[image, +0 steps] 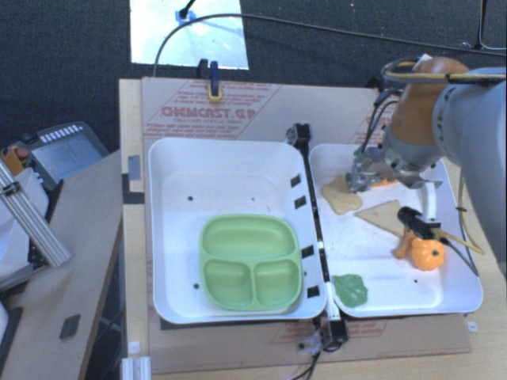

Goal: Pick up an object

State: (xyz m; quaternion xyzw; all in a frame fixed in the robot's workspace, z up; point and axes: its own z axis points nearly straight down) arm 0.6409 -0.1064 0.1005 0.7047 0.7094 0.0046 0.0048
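Two white bins side by side on the surface: left bin (170,212) holding a green divided tray (249,261); right bin (455,287) holding a tan flat piece (341,199), a tan wedge (382,214), an orange toy (424,252) and a green lump (349,290). Grey arm (467,125) reaching in from the right, hand (360,176) low at the tan flat piece's far edge. Hand's state impossible to tell.

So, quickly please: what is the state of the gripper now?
Gripper: low in the right bin by the tan piece; open or closed cannot be told.
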